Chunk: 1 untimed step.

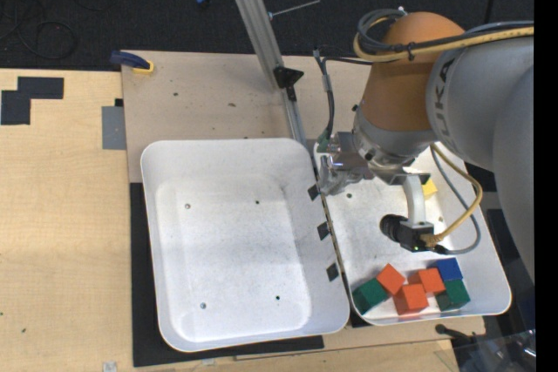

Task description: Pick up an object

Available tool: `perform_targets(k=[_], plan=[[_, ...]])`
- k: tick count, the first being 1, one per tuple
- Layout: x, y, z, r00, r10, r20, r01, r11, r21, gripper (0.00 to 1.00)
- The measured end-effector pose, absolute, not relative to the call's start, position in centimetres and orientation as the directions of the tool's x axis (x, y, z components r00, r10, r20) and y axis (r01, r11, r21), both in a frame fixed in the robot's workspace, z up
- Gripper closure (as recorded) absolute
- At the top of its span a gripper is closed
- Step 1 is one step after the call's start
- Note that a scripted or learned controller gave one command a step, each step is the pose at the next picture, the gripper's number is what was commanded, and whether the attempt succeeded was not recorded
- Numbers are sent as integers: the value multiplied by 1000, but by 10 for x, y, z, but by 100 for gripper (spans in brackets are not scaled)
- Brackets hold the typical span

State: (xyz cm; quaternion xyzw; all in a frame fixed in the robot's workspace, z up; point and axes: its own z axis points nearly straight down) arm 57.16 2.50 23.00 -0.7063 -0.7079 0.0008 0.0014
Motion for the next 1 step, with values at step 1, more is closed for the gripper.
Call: perform_targets(k=[1], plan=[[594, 60, 232, -3, 1000, 0, 1000, 3, -1, 100]])
